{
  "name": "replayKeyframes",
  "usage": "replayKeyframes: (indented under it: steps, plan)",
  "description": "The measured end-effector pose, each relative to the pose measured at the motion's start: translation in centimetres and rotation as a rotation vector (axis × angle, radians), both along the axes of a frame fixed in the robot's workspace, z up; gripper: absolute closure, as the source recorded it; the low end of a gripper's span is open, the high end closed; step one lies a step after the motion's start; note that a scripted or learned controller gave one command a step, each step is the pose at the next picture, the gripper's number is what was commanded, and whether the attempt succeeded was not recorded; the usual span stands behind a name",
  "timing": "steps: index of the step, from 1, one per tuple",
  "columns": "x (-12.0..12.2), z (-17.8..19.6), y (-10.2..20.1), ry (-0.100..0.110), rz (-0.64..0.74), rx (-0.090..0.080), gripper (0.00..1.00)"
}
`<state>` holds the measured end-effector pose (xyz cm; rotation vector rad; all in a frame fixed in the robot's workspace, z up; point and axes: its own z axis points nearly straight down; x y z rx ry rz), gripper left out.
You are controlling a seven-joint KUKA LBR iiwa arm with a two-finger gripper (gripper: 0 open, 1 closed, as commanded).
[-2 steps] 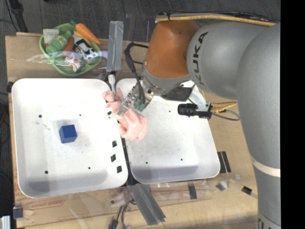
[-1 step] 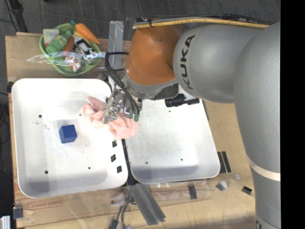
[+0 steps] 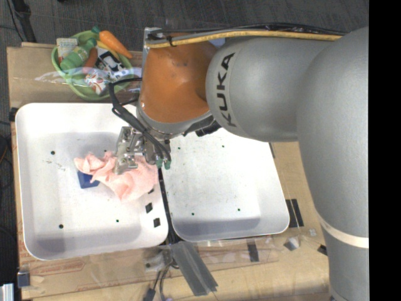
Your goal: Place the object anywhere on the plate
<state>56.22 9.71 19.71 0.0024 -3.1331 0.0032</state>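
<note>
Pink cloth [image 3: 128, 175] is lying in the left bin [image 3: 37, 168], spreading lower left from the gripper [image 3: 128, 158], which is touching it; grip unclear.

You cannot tell how the gripper [image 3: 135, 155] stands: its metal parts sit over the crumpled pink cloth [image 3: 122, 174] and blur together with it, so whether any cloth lies between them is unclear. The cloth covers most of a blue object [image 3: 86, 180], leaving you just one corner at its left. The arm [image 3: 250, 86] hides the far part of the right bin [image 3: 219, 224] and the bench behind it, and runs off the right and near edges. In the green bowl [image 3: 81, 89] at the far left, the packets are too small and jumbled for you to identify.
</note>
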Motion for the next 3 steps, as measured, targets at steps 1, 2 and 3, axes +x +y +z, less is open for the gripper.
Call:
replayKeyframes:
  steps: [1,2,3]
  plan:
    - [-1.1,2.0,5.1,-0.006,0.003,0.000,1.00]
    - [-3.0,2.8,9.7,-0.006,0.005,0.000,1.00]
    - [-3.0,2.8,9.7,-0.007,0.004,0.000,0.00]
